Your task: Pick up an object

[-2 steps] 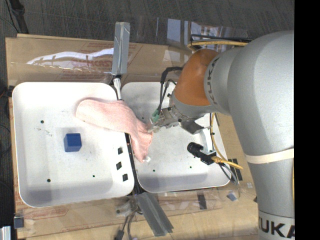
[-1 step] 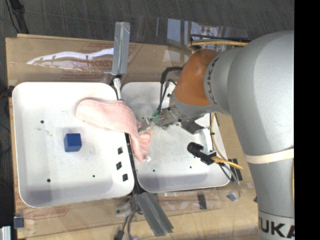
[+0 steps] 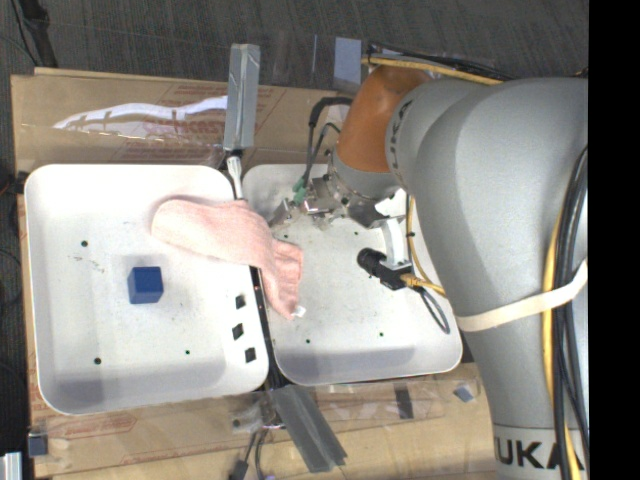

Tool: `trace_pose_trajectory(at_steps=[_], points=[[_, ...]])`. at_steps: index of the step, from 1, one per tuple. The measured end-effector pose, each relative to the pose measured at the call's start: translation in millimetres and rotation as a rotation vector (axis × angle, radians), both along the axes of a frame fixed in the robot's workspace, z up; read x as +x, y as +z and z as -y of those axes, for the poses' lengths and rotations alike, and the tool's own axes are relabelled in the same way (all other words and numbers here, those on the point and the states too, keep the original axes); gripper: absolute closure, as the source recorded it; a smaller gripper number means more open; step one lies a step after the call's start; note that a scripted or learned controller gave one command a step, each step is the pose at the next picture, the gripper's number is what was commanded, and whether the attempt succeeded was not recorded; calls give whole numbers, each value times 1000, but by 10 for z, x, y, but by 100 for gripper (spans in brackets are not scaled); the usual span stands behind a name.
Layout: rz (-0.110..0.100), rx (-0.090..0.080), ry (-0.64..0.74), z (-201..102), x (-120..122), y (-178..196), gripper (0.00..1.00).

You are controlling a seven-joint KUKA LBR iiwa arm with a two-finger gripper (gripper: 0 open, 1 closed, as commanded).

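Reaching arm: grey KUKA arm (image 3: 500, 218) comes in from the right, bulky body covering the right edge of the right bin (image 3: 340, 353); orange band (image 3: 368, 118) sits above the wrist, over the bin's top edge.
Arm pose: wrist bent down and to the left, tool end aimed toward the top-left corner of the right bin, near the divide btwn the two bins.
Gripper: gripper (image 3: 290, 208) low over the right bin's upper left, just beside the cloth's upper edge; small metal parts and wires crowd it.
Gripper state: can't tell, finger spacing not legible at this res; nothing seen btwn them.
Black attachment: dark piece (image 3: 380, 266) w/ cable hangs off the arm over the middle of the right bin.
Cloth: pink cloth (image 3: 235, 238) draped across the shared rim of both bins.
Cloth position: most of it in the left bin (image 3: 60, 268), upper right part; one end hangs into the right bin's left side.
Cloth axis: long axis runs diagonal, upper left to lower right; the lower right end turns downward and narrows.
Blue cube: blue cube (image 3: 145, 284) in the left bin, left of centre, apart from the cloth.
Bench: cardboard-covered bench (image 3: 120, 118) under both bins.
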State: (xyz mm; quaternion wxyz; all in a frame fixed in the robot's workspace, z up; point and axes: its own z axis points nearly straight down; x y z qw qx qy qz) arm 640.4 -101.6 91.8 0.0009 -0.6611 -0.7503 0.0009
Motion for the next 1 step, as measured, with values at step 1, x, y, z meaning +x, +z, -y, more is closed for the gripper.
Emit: trace_pose_trajectory(at_steps=[1], points=[[0,1,166,98,-585,0,0]])
